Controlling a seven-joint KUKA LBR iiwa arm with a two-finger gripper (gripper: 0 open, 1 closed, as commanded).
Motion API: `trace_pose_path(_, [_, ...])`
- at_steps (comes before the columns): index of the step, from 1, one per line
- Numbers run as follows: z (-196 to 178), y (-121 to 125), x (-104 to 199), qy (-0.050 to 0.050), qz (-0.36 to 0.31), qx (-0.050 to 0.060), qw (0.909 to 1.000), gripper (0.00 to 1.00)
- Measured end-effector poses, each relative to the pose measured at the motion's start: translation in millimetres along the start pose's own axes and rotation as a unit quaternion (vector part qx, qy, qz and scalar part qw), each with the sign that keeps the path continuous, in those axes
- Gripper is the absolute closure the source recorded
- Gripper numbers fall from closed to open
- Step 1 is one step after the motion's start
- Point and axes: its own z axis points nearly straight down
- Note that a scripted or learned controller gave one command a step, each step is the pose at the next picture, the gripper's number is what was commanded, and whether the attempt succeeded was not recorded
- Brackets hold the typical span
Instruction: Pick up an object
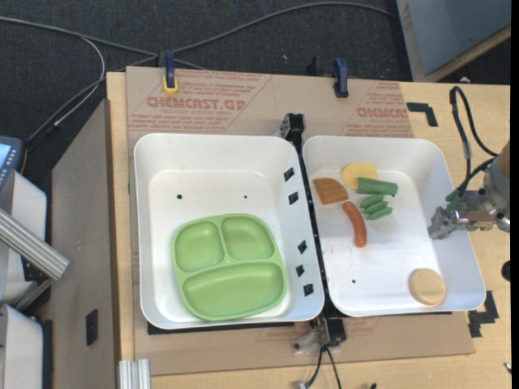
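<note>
Gripper (444,221) sits at the right bin's (381,294) rim; we can't tell its state. We'd drop squarely over the sausage (355,223), clear of the beans (375,207).

The tabletop (203,96) is covered by a brown cardboard sheet (243,96) with red print, held by two clamps (169,71) at the far edge. Two white bins (150,217) sit side by side on it, apparently touching

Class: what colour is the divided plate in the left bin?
Light green divided plate, clearest in the camera view.
</note>
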Motion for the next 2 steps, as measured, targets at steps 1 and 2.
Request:
trace_pose_path(1, [-57.7,4.2,-9.8,-0.001,0.000,-0.002,1.0000,1.00])
trace_pose_path(2, [-54.1,12.1,34.4,0.001,-0.001,0.002,1.0000,1.00])
